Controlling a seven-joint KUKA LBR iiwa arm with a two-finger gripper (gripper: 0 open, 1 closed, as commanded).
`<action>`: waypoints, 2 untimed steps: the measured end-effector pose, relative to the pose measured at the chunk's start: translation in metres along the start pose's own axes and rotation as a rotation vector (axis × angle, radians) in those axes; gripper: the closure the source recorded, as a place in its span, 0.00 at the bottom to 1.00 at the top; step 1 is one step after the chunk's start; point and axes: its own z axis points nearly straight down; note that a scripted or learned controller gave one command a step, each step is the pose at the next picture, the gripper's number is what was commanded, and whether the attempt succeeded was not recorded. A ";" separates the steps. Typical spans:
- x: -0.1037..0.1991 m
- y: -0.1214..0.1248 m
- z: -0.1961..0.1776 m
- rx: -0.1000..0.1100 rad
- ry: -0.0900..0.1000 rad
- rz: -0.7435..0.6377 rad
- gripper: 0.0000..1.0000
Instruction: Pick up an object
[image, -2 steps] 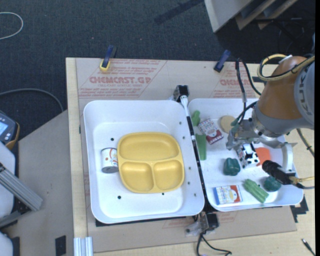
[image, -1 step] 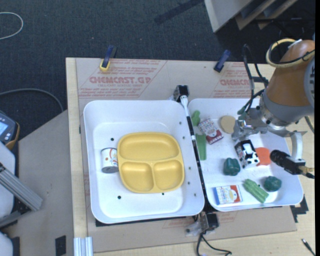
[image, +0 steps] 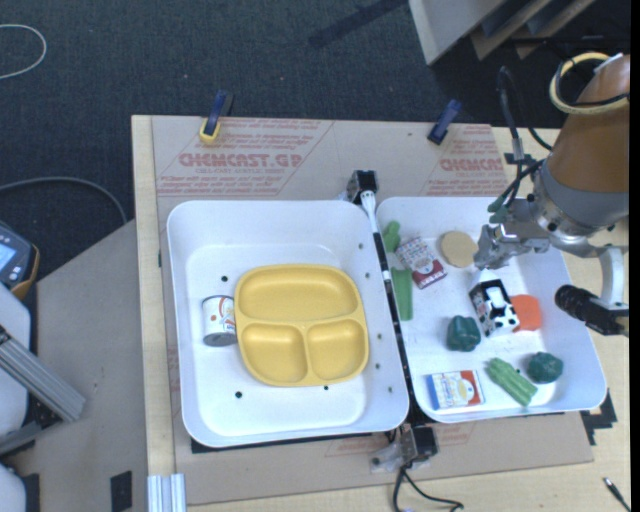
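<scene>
yellow divided plate (image: 300, 325) fills the left bin (image: 190, 240), a small can (image: 217, 321) touching its left side. the right bin (image: 585, 385) holds a tan disc (image: 458, 248), a dark green pepper (image: 462, 333) and a black-and-white toy (image: 494, 306). the gripper (image: 497, 245) hovers just right of the disc; whether it is open, i cannot tell.

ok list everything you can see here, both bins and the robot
tray: 1, yellow, three compartments, left bin
can: 1, small, left of the tray, left bin
tan disc: 1, top of right bin
red-white pack: 1, right bin, beside the disc
green stick: 1, right bin's left edge
cow toy: 1, black-white, right bin centre
orange block: 1, right of the cow
dark green lumps: 2, right bin
light green piece: 1, bottom right
card box: 1, bottom of right bin
gripper: 1, grey, above right bin's top
</scene>
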 end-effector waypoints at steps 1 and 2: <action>0.057 0.009 0.012 0.009 0.004 -0.005 1.00; 0.063 0.009 0.012 0.009 0.002 0.000 1.00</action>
